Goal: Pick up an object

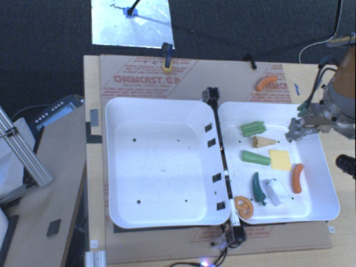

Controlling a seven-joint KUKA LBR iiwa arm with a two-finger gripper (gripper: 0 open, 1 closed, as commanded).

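Observation:
The right bin [324,166] holds several small things: a light green piece [253,128], a tan cone [264,142], a second green piece [255,158], a yellow square [280,160], an orange-red sausage [297,178], a dark green pepper [257,188], a white-grey block [273,192] and a pretzel [243,206]. My gripper [292,132] hangs over the bin's upper right part, just right of the tan cone and above the yellow square. Nothing shows in its grasp.
The left bin [161,103] stands beside the right one, with black clips [214,143] along the shared wall. Outside the bins, another orange sausage [267,83] lies on the cardboard sheet at the back. A yellow-and-blue clamp [167,57] sits at the back edge.

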